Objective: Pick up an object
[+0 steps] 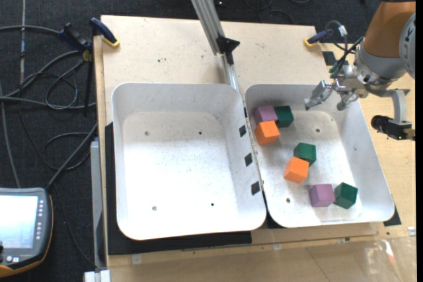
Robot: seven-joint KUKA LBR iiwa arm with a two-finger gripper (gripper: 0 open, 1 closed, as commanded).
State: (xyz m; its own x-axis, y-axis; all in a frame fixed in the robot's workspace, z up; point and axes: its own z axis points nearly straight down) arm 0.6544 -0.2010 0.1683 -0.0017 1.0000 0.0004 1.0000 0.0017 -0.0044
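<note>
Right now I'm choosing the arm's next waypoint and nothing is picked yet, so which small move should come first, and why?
Probably shift the gripper toward the near-left, over the green cube beside the purple cube. The gripper hangs over the right white bin's far edge, holding nothing, and those are the nearest blocks.

Six blocks in the right bin (370, 162), tool (328, 97) above its far rim, fingers spread apart.

Two shallow white plastic bins (178, 162) on a pale tan bench (165, 49); small cubes: two orange (268, 133), two purple (266, 113), three dark green (305, 152); grey arm, orange band (390, 23).
</note>
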